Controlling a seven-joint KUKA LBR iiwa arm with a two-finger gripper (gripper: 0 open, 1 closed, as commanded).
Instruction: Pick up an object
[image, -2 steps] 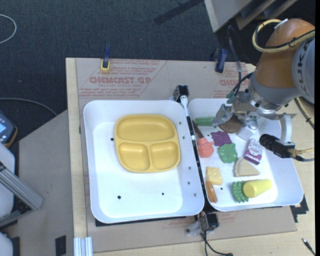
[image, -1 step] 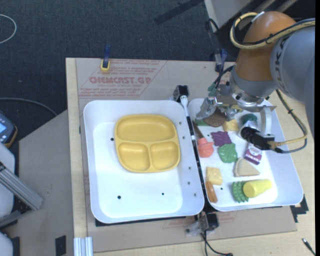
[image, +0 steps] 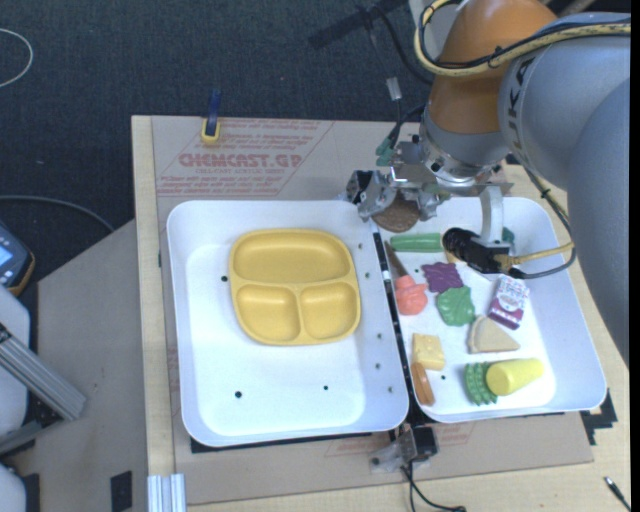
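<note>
The gripper (image: 400, 200) hangs low over the far left corner of the right bin (image: 562, 300), just beside the wall it shares with the left bin (image: 200, 330). This placement suggests the program is aiming at whatever sits in that corner rather than at the crowded middle. A small brown rounded thing (image: 398, 214) shows directly beneath the gripper, touching or nearly touching it. It may be the object being tried for, though the wrist shadows it too much to be sure. I cannot tell how far open the gripper is, nor whether it has hold of anything. The other candidates lie loose and close together in the same bin: a green bean pod (image: 415, 241) nearest the gripper, a purple piece (image: 441, 275), a pink piece (image: 409, 296), a green leafy piece (image: 455, 305), a small packet (image: 509, 300), a beige wedge (image: 492, 337), a yellow block (image: 429, 351) and a yellow corn cob (image: 515, 375) at the near end. Being flat and tightly packed, they would probably be awkward to grasp singly, which may explain the choice of a corner target. The left bin holds a yellow divided plate (image: 295, 285), well apart from the arm
</note>
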